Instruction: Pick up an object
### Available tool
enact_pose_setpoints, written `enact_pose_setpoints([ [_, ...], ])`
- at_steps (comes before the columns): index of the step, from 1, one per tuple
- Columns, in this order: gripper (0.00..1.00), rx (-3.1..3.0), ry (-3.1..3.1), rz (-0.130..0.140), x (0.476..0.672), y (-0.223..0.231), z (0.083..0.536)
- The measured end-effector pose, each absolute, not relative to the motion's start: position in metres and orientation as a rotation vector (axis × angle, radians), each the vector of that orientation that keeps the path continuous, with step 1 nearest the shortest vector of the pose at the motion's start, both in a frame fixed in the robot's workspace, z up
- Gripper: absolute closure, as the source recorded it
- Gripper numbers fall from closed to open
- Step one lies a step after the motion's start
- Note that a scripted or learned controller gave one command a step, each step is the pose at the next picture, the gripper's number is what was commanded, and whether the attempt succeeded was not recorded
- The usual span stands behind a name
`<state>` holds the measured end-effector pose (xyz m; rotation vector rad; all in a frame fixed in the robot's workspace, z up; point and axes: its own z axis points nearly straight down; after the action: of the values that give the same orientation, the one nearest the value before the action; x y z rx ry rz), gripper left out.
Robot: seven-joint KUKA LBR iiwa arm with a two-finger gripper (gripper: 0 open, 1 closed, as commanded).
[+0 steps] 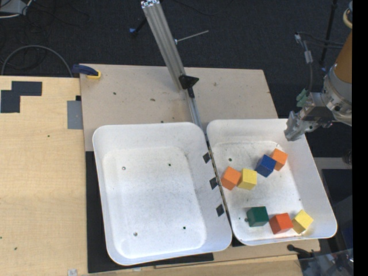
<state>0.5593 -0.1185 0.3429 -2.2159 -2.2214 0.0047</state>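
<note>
The right bin (241, 132) holds several small blocks. An orange block (230, 177) touches a yellow one (248, 179) near the bin's middle. A blue block (265, 165) sits beside a smaller orange block (279, 158) further right. Along the front lie a green block (257, 216), a red block (280, 222) and a yellow block (303, 221). My gripper (293, 128) hangs over the bin's far right corner, above and to the right of the blue and orange pair, with nothing seen between its fingers.
The left bin (115, 140) lies beside the right one, with black clips (214, 182) along the shared edge. A slanted aluminium bar (168, 42) rises behind the bins. A blue and yellow clamp (87, 71) sits at the bench's far left corner.
</note>
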Motion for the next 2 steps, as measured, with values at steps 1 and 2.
enact_pose_setpoints([
  [1,1.00,-2.215,-2.224,0.004,0.5585,-0.1197,0.3548],
  [2,1.00,-2.210,-2.228,0.006,0.5586,-0.1203,0.3641],
])
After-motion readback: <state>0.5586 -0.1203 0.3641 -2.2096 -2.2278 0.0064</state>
